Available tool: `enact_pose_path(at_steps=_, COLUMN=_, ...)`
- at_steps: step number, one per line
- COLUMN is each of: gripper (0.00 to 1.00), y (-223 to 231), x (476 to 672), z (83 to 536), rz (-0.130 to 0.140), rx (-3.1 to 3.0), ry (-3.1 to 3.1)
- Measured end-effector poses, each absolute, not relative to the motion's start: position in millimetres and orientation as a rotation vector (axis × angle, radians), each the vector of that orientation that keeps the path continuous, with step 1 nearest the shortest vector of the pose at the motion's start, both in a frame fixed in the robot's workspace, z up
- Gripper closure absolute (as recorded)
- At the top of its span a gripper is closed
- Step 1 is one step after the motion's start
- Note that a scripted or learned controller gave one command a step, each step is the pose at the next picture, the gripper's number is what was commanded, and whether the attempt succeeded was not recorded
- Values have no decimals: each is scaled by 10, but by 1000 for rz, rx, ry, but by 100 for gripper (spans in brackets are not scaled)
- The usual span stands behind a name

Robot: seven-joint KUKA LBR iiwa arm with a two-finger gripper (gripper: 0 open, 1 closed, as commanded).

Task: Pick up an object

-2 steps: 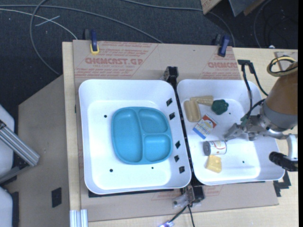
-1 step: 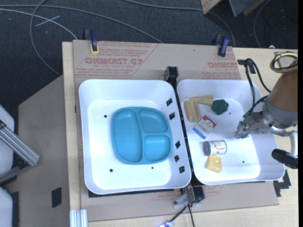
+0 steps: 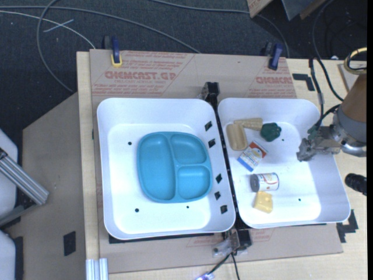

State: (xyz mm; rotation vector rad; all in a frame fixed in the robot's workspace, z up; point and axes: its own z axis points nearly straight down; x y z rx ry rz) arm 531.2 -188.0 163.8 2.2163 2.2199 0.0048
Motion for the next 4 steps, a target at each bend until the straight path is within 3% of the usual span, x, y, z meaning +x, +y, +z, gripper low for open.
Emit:
enact_pose_path(at_steps=2, gripper=100, y=-2035, x=5293, z=2804, rz=4, rx=2216, ry=2218)
enact_pose_path(at_steps=3, gripper=100, y=-1529, x=5460, z=2808, rz=3, rx=2214, ry=2226)
enact_pose_path(at_steps=4, gripper=100, y=-1028, x=5442, z=2690, rz=1, rx=2218, ry=2230)
